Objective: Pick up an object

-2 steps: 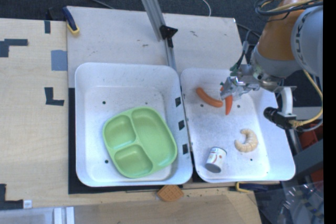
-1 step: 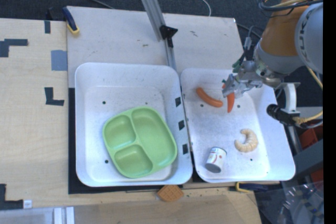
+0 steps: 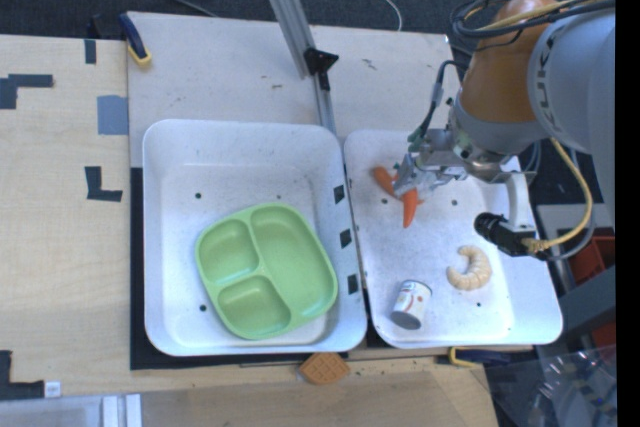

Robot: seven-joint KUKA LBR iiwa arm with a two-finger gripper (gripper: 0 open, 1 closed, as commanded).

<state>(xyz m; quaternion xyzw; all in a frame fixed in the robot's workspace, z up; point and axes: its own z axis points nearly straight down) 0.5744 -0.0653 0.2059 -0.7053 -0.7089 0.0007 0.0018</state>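
- We cannot make out the fingers of the gripper point(image 3: 418, 177): the wrist and its cables crowd the upper part of the right bin point(image 3: 530, 315), and the tip blurs into the orange pieces below it, so we cannot tell whether it is wide, narrow or closed on anything.
- An orange carrot-like piece point(image 3: 409, 206) lies just under the gripper tip, slim and pointing down the frame; a second orange bit point(image 3: 384, 179) sits just beside it to the left. Whether the tip touches either is unclear.
- A pale croissant point(image 3: 470, 268) lies in the lower right of that bin, and a small tipped can point(image 3: 409, 304) near its bottom edge.
- The left bin point(image 3: 170, 215) holds a green divided plate point(image 3: 265, 270).
- A brown cookie-like object point(image 3: 324, 369) lies half cut off below the bins.
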